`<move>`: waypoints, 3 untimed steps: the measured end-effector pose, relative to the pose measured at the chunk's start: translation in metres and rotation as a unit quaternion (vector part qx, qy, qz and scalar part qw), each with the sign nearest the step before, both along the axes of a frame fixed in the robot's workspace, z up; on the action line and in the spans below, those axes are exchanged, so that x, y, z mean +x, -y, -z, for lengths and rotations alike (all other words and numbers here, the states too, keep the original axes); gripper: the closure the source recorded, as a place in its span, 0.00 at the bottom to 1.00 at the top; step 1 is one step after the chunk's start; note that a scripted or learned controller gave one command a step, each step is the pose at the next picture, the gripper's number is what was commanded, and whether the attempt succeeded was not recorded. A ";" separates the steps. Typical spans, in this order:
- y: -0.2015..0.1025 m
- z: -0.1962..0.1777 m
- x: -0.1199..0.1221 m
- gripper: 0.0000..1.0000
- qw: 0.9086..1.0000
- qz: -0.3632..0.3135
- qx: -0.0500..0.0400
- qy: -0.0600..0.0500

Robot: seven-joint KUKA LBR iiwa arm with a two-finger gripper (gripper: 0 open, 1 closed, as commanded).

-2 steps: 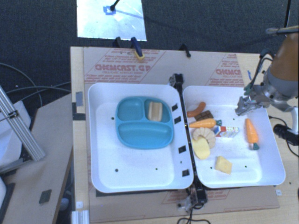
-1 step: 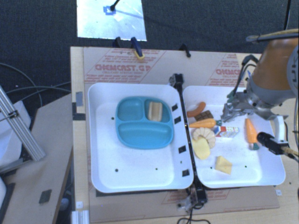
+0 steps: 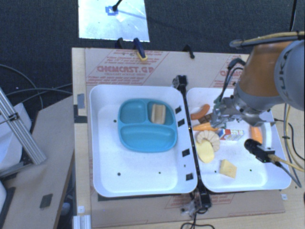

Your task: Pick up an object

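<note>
Cheese wedge (image 3: 228,168), yellow, closest in the right bin (image 3: 267,178). Just past it, a round yellow piece (image 3: 206,152), touching a pale wavy shell shape (image 3: 209,137). Beside those, a small white and red box (image 3: 232,134). A bit farther, an orange carrot (image 3: 204,127) and a reddish sausage (image 3: 200,111), near the bin's left wall. Gripper (image 3: 217,118) down low by the carrot and sausage, on the grey arm (image 3: 267,75) with the orange band. Jaws open or closed: cannot tell. Nothing seen held. In the left bin (image 3: 109,175), a blue plate (image 3: 143,137) with a tan bread piece (image 3: 158,113) in its far right part. Under both bins, brown tabletop (image 3: 124,68) with red letters. Farthest back, a blue clip (image 3: 139,49) and a shiny metal sheet (image 3: 113,13).
</note>
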State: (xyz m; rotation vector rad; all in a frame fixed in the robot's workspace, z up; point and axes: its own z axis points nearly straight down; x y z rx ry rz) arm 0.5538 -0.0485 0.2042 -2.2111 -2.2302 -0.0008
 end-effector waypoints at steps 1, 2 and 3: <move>-0.052 -0.010 -0.007 1.00 1.000 -0.001 0.001 0.001; -0.109 -0.017 -0.035 1.00 1.000 -0.001 0.001 0.000; -0.133 -0.027 -0.044 1.00 1.000 0.000 0.000 0.001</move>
